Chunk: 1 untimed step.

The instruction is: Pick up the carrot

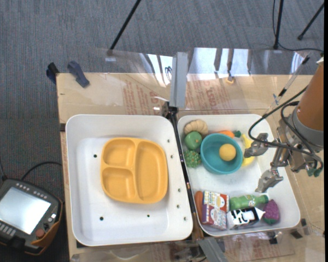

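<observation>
Right bin (293,201): carrot (226,133) left of pincer (269,180).

Orange band, grey wrist, black cables, metal claw (269,178).

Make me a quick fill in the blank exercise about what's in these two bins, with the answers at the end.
1. The yellow divided plate lies in the ____ bin.
2. The yellow ball sits inside a ____ bowl.
3. The plate has ____ compartments.
4. The gripper hangs over the ____ bin.

Missing words: left; teal; three; right
</observation>
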Tool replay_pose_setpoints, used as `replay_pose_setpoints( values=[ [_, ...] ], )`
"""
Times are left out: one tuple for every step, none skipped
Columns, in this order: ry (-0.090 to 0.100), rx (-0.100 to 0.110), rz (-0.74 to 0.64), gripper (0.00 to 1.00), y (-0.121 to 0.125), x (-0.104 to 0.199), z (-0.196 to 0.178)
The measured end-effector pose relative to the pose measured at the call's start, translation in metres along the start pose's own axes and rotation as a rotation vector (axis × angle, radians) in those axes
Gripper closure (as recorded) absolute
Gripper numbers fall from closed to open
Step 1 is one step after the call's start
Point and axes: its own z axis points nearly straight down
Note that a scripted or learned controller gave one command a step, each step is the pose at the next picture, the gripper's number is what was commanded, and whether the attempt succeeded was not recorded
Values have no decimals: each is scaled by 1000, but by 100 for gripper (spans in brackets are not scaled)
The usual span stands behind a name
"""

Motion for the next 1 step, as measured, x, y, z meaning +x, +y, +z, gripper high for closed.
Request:
replay_pose_setpoints(
  values=[
    [15, -4, 25, 0, -10, -56, 119]
  ],
)
